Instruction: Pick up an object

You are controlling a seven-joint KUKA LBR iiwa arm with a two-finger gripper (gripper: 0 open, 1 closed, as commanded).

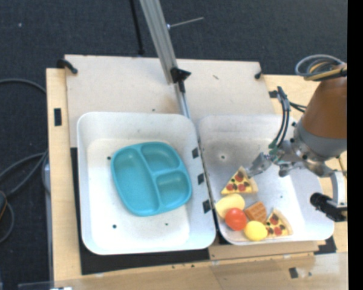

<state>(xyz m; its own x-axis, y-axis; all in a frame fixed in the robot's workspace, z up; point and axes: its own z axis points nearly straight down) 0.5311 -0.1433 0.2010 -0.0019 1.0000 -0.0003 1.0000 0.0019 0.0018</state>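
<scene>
Several toy foods lie in the front of the right bin (302, 219). A pizza slice (239, 183) lies nearest the middle. In front of it are a pale yellow piece (228, 203), a red tomato (235, 219), a brown waffle-like piece (256, 211), a yellow lemon (255, 231) and a second pizza slice (279, 223). My gripper (267, 162) hangs over the right bin, just behind and to the right of the first pizza slice, apart from it. I see nothing held in it. The grey arm with its orange band (327, 109) comes in from the right.
The left bin (97, 234) holds a blue divided plate (151, 177). A slanted metal rail (163, 38) rises from behind the seam between the bins. Cables (317, 68) hang near the arm at the right.
</scene>
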